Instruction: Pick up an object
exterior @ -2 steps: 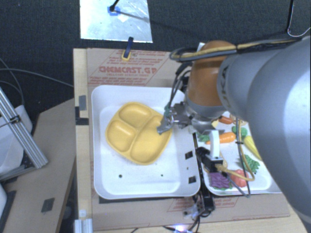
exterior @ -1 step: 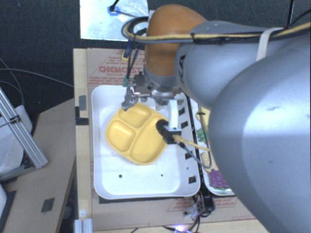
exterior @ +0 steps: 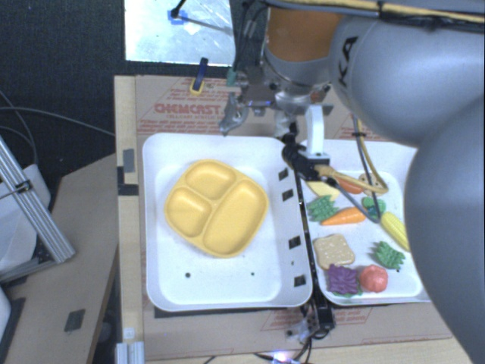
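A yellow three-section plate (exterior: 216,207) lies in the left white bin (exterior: 163,279). The right bin (exterior: 405,290) holds toy food: two orange carrots (exterior: 342,217) (exterior: 350,182), a green leafy piece (exterior: 319,208), a corn cob (exterior: 395,230), a slice of toast (exterior: 333,250), purple grapes (exterior: 342,280), a red tomato (exterior: 373,277) and a green vegetable (exterior: 388,255). My gripper (exterior: 229,118) hangs over the far rim of the left bin, above and beyond the plate, with nothing seen held in it.
The grey arm covers the upper right of the view and part of the right bin. A cardboard sheet (exterior: 182,106) lies under both bins, with a blue and yellow item (exterior: 199,76) at its far edge. A shiny panel (exterior: 178,17) sits behind.
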{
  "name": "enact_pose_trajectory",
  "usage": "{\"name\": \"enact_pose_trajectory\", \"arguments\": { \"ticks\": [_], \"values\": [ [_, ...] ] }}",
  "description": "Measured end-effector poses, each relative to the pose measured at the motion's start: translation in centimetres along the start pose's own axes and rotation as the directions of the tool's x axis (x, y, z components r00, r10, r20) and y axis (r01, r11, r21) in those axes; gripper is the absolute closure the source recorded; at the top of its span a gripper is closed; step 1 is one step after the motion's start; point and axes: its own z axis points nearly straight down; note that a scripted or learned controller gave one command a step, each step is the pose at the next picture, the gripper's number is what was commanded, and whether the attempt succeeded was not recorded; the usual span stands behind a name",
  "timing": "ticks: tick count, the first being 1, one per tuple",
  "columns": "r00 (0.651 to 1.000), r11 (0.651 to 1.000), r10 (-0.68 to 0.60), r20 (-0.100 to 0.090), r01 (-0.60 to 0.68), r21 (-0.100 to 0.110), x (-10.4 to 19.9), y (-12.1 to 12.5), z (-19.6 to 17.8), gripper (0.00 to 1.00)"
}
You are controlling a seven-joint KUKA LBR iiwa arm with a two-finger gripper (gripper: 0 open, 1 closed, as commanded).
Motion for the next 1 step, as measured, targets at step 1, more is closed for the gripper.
{"name": "enact_pose_trajectory", "arguments": {
  "ticks": [1],
  "values": [
    [1.000,1.000,0.012,0.007,-0.012,0.025,-8.93,-2.37,14.94,0.00]
  ]
}}
